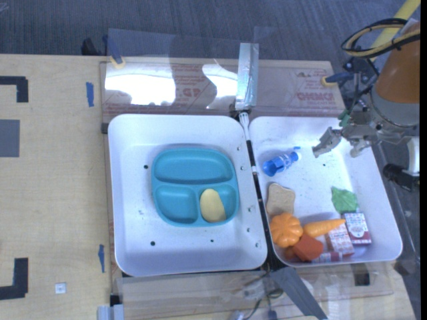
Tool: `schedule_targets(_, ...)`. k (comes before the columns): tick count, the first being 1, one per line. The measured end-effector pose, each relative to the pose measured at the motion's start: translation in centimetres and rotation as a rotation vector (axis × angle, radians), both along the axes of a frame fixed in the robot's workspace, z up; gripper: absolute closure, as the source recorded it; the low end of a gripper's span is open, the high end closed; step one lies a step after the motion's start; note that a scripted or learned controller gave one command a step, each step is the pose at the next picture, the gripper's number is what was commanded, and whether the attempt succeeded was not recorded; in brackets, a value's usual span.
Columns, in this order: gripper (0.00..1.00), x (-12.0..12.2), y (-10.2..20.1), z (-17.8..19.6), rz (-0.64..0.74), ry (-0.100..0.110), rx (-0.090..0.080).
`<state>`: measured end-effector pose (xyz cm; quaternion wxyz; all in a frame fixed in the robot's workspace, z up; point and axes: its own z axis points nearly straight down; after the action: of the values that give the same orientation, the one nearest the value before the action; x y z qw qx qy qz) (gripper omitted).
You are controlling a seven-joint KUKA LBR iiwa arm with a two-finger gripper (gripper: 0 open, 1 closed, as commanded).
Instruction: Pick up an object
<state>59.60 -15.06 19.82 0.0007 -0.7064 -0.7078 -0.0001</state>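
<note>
Within the right bin [390, 235], the blue bottle [279, 162] lies at 10 o'clock, long axis 8-to-2, cap toward 2. At 1 o'clock, the gripper [341, 145] hangs spread wide, holding nothing.

The pale wooden worktop [53, 199] carries black corner marks and bits of blue tape [89, 93]. A clear plastic sheet [173, 79] glares behind the bins, with a silver tape strip [246, 75] running down its middle. Grey carpet [200, 9] lies beyond.
</note>
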Motion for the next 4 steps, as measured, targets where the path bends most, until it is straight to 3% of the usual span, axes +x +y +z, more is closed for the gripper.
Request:
schedule_targets(1, 0.00, 4.4, 6.1, -10.9, 0.092, -0.008, 0.000)
schedule_targets(2, 0.00, -3.7, 4.2, -11.0, 0.110, -0.005, -0.002)
schedule_targets(3, 1.00, -3.4, 4.2, -9.8, 0.109, -0.015, -0.004)
schedule_targets(4, 1.00, 0.6, 7.3, -1.0, 0.052, -0.010, -0.001)
